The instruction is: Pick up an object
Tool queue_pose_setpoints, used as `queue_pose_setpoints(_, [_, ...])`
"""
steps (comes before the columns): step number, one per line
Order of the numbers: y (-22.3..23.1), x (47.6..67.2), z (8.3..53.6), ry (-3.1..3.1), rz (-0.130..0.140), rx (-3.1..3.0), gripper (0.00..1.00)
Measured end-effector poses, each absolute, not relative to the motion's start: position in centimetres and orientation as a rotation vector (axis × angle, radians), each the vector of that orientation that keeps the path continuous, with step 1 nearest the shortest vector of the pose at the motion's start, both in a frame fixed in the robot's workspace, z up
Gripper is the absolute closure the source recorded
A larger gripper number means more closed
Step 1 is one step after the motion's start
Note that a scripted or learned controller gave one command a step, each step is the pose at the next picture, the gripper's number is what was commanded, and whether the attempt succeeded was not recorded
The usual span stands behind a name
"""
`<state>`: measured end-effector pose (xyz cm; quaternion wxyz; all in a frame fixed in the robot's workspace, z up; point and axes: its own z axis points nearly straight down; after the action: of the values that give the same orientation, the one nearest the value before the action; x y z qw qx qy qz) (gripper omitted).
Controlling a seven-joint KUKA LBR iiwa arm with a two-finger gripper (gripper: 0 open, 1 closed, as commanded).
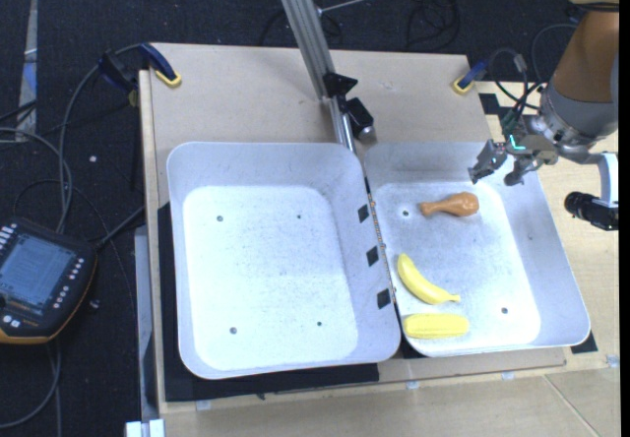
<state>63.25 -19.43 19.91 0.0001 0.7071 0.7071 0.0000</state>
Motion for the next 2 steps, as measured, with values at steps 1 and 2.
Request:
queue_pose_setpoints(1, [-19.4,63.2,19.9,2.222,0.0,2.221,0.0])
queue_pose_setpoints(2, [-20.3,63.4,15.1,2.223,-0.003,2.224,0.0])
